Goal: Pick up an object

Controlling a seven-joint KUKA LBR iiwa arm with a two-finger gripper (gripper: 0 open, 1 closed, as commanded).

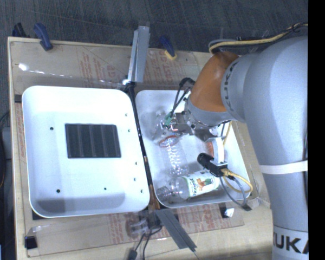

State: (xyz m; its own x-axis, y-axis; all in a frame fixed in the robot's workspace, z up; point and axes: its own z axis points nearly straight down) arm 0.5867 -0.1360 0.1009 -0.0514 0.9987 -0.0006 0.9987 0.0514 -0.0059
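My gripper (171,125) reaches down into the right bin (146,104), near its upper middle, under the orange wrist band. Just below it lies a clear plastic bottle (174,156), lengthwise down the bin. A second clear bottle with a green and orange label (197,186) lies across the bin's lower end. A small orange and white object (212,145) rests by the right wall, partly hidden by the arm. I cannot make out anything held in the gripper.
The left bin (43,188) has a dark ribbed rectangle (92,141) on its floor. A grey divider bar (138,53) stands between the bins at the top. A black connector with yellow cable (222,172) hangs over the right bin's right side.
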